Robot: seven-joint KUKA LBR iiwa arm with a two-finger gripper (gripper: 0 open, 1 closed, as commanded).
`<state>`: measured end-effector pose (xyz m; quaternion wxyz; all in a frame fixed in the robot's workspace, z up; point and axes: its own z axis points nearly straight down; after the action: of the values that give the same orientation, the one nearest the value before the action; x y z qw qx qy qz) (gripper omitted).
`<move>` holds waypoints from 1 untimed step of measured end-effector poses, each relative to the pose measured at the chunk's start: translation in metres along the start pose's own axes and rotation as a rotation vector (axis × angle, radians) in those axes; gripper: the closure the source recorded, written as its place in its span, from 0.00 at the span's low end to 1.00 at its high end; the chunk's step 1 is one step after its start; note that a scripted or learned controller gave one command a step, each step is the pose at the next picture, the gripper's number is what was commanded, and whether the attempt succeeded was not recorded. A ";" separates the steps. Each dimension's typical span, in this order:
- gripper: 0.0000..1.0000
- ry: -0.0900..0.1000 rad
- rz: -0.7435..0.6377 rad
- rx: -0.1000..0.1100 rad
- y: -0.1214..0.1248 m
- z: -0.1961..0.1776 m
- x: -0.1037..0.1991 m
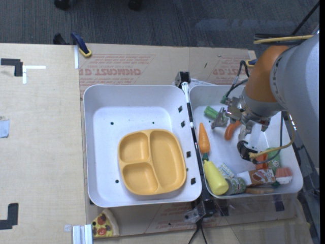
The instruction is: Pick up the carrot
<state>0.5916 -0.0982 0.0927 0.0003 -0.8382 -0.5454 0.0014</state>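
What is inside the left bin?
The left bin holds one yellow divided plate, whose three compartments have nothing in them. The bin floor under the plate is covered, so nothing can be read there.

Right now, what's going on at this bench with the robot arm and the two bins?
A grey arm reaches in from the right, and its pincer hangs over the right bin. The carrot lies by that bin's left wall, apart from the pincer and not picked up. A small orange piece shows at the pincer; whether it is gripped is unclear. Below the carrot lies a yellow bottle. The left bin holds a yellow divided plate.
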 end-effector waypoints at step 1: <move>0.00 0.000 0.198 -0.001 0.013 0.001 0.010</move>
<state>0.6081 -0.0942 0.0918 -0.0002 -0.8879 -0.4600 0.0009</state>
